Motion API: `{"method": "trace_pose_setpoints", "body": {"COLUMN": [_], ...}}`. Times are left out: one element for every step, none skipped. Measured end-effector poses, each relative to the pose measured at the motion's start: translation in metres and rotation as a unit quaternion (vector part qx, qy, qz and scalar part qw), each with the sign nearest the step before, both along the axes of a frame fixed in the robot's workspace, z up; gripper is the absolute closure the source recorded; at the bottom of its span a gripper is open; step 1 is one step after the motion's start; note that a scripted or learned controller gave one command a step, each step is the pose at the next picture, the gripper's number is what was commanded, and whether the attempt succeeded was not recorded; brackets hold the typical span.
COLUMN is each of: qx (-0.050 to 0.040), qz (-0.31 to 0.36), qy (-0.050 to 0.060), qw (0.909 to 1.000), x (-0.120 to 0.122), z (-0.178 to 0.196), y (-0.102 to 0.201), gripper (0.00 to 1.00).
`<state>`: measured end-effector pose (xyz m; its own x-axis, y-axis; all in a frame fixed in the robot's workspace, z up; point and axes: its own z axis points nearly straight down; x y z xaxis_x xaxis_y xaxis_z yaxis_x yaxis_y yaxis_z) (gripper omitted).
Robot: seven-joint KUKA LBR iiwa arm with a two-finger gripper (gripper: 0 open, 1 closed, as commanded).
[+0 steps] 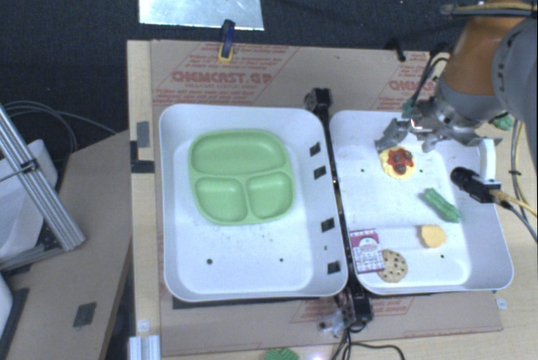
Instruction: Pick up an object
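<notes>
- The claw (409, 134) hangs over the far part of the right bin (483, 266), fingers spread wide with nothing between them.
- Just under it lies a yellow and red toy food piece (398, 162).
- Toward the bin's right edge: a green piece (441, 205) and a yellow wedge (433, 236).
- At the near left corner: a cookie (392, 266) touching a small red carton (365, 251).
- The left bin (176, 266) holds a green divided plate (202, 156).
</notes>
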<state>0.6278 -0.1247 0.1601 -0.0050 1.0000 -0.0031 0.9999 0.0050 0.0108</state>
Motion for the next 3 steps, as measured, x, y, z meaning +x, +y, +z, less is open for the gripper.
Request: {"method": "trace_pose_setpoints", "body": {"qx": [0.0013,0.0015,0.0003], "qz": [0.001,-0.004,0.001], "qy": [0.003,0.007,0.001], "qw": [1.0,1.0,1.0], "x": [0.043,-0.014,0.044], "z": [-0.026,-0.078,-0.074], "y": [0.001,-0.035,-0.047], "gripper": [0.0,0.0,0.0]}}
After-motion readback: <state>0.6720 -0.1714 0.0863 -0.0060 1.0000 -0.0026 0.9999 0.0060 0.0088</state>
